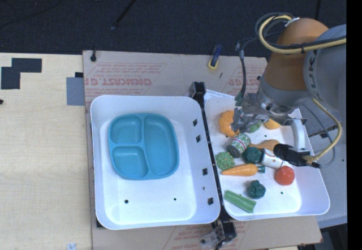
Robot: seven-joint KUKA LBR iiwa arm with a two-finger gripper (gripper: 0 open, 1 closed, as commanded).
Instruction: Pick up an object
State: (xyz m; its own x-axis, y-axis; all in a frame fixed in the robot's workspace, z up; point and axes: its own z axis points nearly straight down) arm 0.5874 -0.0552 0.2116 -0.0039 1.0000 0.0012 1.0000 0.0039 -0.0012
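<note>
Hovering my gripper (244,121) low over the right bin (317,201), among plastic toy food.
I can't tell its state. A small labelled can (239,143) lies tilted just below it, an orange piece (227,122) just left; glossy carrot (240,170) and round tomato (285,175) sit nearer me.

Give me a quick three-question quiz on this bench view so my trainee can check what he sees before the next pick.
1. True or false: the blue divided plate lies in the left bin.
2. Which lies nearest the right bin's front edge? A) carrot B) green pod C) red tomato
3. Fill in: the hand hangs over the ___ bin, near the small can.

Key: 1 true; 2 B; 3 right.
</note>
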